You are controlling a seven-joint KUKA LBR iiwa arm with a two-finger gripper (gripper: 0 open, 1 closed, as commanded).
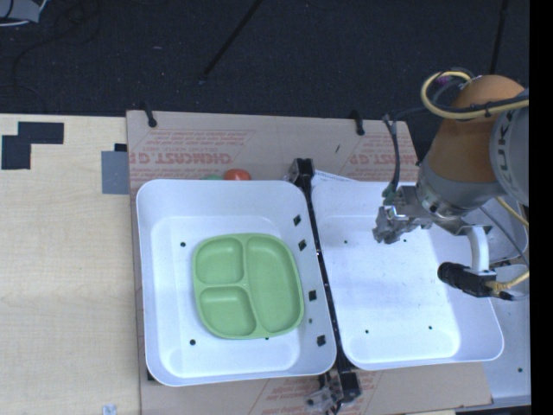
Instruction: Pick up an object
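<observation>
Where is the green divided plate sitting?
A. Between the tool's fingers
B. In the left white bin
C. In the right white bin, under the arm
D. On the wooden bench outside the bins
B. The green divided plate lies flat on the floor of the left white bin, across the divider from the tool, which hangs over the right white bin.

A robotics lab: two white bins (328,361) on cardboard, loose cables (26,3) on dark floor behind them.

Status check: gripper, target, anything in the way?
Gripper above right bin, nothing visibly held. Green divided plate lies flat in left bin. Path looks unobstructed.
</observation>
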